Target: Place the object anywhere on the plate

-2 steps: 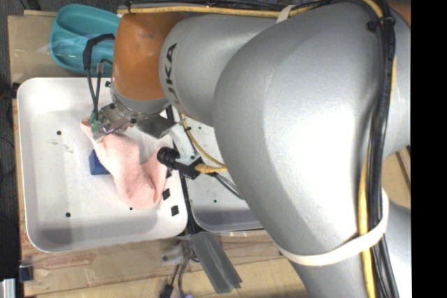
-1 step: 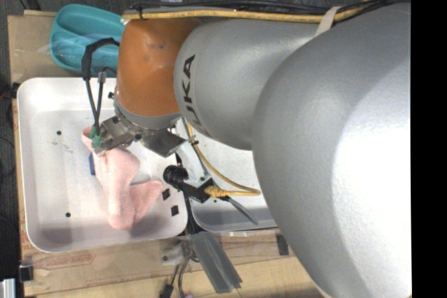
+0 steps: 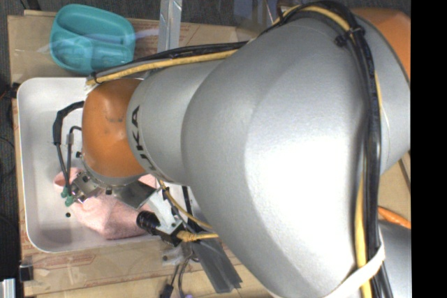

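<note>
In the camera view, the grey arm (image 3: 279, 150) covered most of the desk (image 3: 28, 28). A pink, cloth-like object (image 3: 112, 216) lay in the left bin (image 3: 31, 150), beneath the hand (image 3: 77, 188), whose opening could not be told. It looked soft, light and limp; pinching a raised fold would suit best. A teal container (image 3: 91, 38) stood behind the bin.

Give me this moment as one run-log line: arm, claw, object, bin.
arm: over left bin | claw: low in white bin, at pink cloth-like object | grasp: unconfirmed | teal item: outside bin, top left
</note>
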You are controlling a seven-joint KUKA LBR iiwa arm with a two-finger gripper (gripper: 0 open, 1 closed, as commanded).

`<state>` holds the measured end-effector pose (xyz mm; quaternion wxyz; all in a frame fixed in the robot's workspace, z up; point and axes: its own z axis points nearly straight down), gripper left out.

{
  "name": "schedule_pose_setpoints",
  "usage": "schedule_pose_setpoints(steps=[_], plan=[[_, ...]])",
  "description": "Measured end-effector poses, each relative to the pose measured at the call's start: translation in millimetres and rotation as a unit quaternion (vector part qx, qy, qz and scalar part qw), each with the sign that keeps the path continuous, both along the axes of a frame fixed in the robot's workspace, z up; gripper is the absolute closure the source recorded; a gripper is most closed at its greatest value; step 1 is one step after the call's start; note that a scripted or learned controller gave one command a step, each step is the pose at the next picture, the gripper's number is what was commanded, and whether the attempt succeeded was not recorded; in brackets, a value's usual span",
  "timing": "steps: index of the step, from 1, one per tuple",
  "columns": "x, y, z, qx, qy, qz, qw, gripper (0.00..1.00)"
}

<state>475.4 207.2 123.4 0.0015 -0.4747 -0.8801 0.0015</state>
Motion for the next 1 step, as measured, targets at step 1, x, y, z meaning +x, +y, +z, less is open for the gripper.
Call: schedule_pose_setpoints(steps=[1], plan=[[1.5,-62.7,85.3,0.0006,-0.002,0.038,0.9993,1.0]])
